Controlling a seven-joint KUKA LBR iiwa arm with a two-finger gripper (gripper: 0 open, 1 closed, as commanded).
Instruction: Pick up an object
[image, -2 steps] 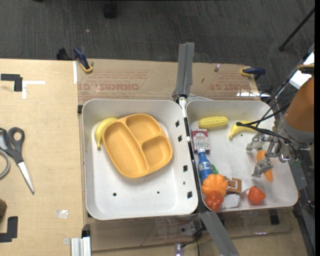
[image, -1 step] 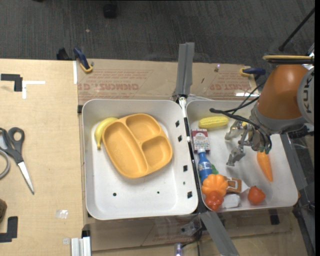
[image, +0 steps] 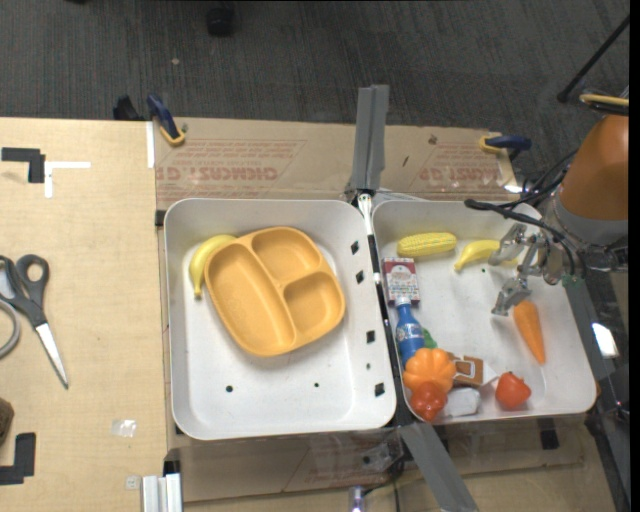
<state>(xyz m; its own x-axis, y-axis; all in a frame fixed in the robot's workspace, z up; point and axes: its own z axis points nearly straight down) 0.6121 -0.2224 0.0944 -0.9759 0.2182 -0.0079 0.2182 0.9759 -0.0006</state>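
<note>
White: both bins, left (image: 190, 400) and right (image: 470, 300). Orange-yellow divided plate (image: 275, 290), yellow banana (image: 203, 262) at its left edge. In the right bin: yellow corn cob (image: 426, 244), second yellow banana (image: 476, 253), orange carrot (image: 530, 331), blue bottle (image: 408, 335), orange pepper (image: 430, 368), red tomato (image: 512, 391). Grey-handled scissors (image: 38, 310) on pale tan wood at frame left.

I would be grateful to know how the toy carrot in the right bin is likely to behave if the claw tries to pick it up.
The carrot tapers to a point, so a grip near the tip would probably slip off. It looks round and smooth, so a push may roll it across the bin floor. It is likely a light, stiff toy.
</note>
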